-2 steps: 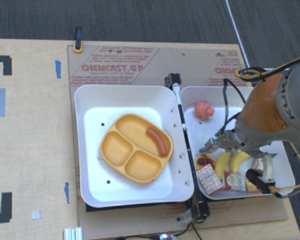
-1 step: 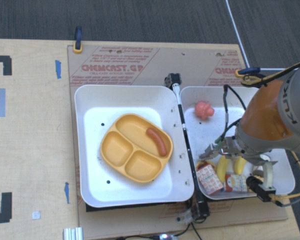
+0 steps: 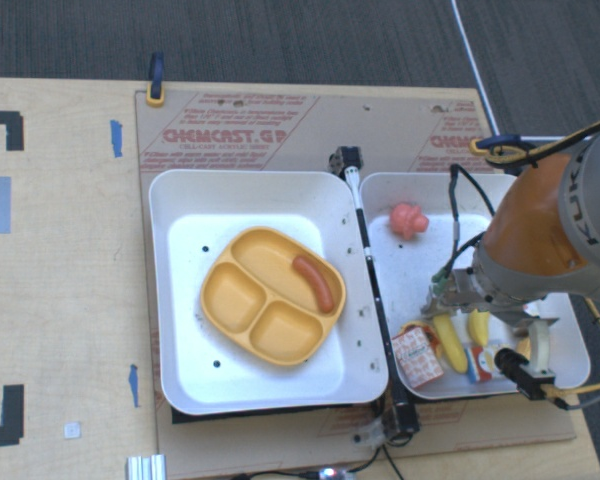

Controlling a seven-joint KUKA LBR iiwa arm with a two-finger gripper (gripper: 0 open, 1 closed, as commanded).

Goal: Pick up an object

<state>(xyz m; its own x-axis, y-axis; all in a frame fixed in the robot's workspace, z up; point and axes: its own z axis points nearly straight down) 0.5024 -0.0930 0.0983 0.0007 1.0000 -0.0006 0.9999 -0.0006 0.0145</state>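
Beside pincer [image 3: 458,320]: bananas [image 3: 450,341], carton [image 3: 417,356].

Both white bins [image 3: 170,268] look like smooth plastic with a soft sheen. The yellow divided plate [image 3: 242,303] is matt plastic, and the sausage [image 3: 316,283] on it is glossy, toy-like plastic. Beneath the bins lies a dull brown cardboard-like board [image 3: 280,128] with red print, on a pale wood-grain bench [image 3: 60,298]. The pink lump [image 3: 409,220] looks rubbery and matt. The arm's orange band [image 3: 530,223] is smooth and faintly shiny.
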